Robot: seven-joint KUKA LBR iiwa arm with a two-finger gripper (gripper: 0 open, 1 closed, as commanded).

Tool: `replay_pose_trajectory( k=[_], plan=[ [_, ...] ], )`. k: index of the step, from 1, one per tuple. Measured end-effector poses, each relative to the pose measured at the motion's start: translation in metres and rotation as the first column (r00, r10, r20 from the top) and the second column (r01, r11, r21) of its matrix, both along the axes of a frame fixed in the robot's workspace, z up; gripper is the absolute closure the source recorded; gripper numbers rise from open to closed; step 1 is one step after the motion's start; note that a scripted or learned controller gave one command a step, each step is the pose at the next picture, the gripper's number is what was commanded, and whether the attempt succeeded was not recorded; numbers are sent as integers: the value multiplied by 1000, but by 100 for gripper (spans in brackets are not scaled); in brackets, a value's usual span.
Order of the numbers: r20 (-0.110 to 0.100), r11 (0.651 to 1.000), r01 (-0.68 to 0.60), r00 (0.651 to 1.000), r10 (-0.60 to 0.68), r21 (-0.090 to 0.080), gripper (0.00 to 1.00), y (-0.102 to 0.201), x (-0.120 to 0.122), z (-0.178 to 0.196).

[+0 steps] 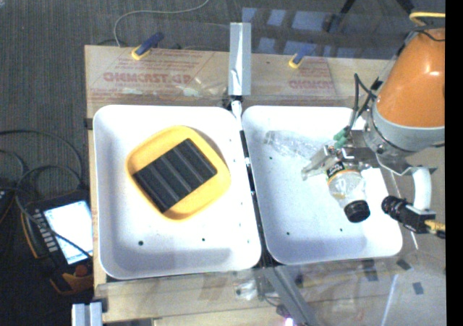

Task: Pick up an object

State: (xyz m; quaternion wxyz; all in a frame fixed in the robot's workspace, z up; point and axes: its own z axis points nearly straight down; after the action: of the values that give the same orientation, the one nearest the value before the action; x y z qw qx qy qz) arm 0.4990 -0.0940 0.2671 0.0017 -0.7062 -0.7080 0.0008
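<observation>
Camera view: The arm [412, 93] enters from the right, its orange band above the right bin [289, 234]. The gripper [334, 160] sits over the right half of that bin, low above the floor. Whether it is spread or closed cannot be told; its metal parts overlap what lies under them.

Directly below and just to the right of the gripper lies a clear plastic bottle [346, 189] with a black cap [357, 210], on its side, cap end pointing away from the gripper toward the near rim. The bottle's upper end is touching or just beneath the gripper; actual contact cannot be confirmed.

To the gripper's left, near it, a crumpled clear plastic piece [289, 145] rests on the bin floor.

Well apart to the left, the left bin [116, 245] holds a yellow dish [179, 171] with a dark ribbed insert.
</observation>
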Motion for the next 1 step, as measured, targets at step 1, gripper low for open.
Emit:
replay_pose_trajectory(
  k=[1],
  plan=[
    [1,1000,0,1000,0,-1,0,-56,47,-50]
  ],
)
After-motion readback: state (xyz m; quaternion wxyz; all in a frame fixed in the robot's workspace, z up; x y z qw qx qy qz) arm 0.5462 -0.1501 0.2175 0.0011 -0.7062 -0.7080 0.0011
